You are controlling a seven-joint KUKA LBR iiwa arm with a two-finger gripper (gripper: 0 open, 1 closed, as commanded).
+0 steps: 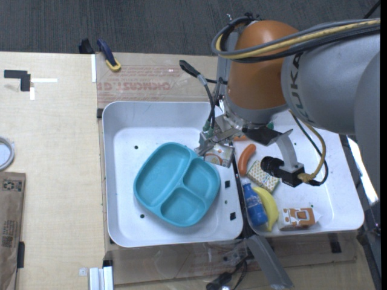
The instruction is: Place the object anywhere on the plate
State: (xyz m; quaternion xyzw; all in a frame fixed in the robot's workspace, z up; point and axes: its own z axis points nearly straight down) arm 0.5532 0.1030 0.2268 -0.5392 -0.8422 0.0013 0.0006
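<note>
A blue three-compartment plate (175, 185) lies tilted in the left white bin (121, 162). My gripper (213, 140) hangs under the orange wrist band, just above the plate's upper right rim, near the wall between the two bins. Directly below it is a small pale, brownish packaged object (219, 156), at the plate's right edge. Whether the object is gripped or just lying there is hidden by the wrist.
The right bin (338, 186) holds an orange-red sausage (245, 159), a dotted pale block (261, 175), a blue bottle (253, 202), a banana (268, 206) and a small brown-and-white carton (297, 218). The grey arm covers the right bin's upper part.
</note>
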